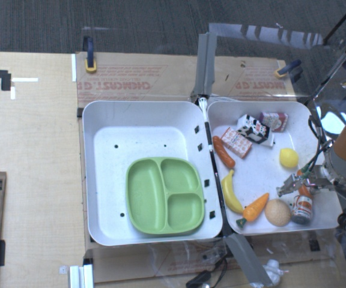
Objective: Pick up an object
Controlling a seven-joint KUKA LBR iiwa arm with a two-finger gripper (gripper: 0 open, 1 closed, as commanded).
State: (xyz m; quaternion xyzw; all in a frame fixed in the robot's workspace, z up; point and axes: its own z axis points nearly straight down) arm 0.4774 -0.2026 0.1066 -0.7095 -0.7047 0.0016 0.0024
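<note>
Two shallow white bins sit side by side on a tabletop (pixel 29 131), seen from above at a slant. The left bin (pixel 101 161) holds a green divided plate (pixel 164 195). The right bin (pixel 317 221) holds the loose items: a banana (pixel 230 192), two toy carrots (pixel 223 152), an egg-shaped beige ball (pixel 277 213), a lemon (pixel 289 157), a pink wafer block (pixel 237 141), and a small can with a red label (pixel 303 207).

The robot arm reaches in from the right, and its gripper (pixel 292 186) hangs low over the right bin's near right corner. Whether the jaws are open or closed cannot be told, and nothing is visibly held between them.

The can stands upright just below and slightly right of the jaws, closest of all the items. The beige ball lies just left of the can, so a descent onto the can looks likeliest.
</note>
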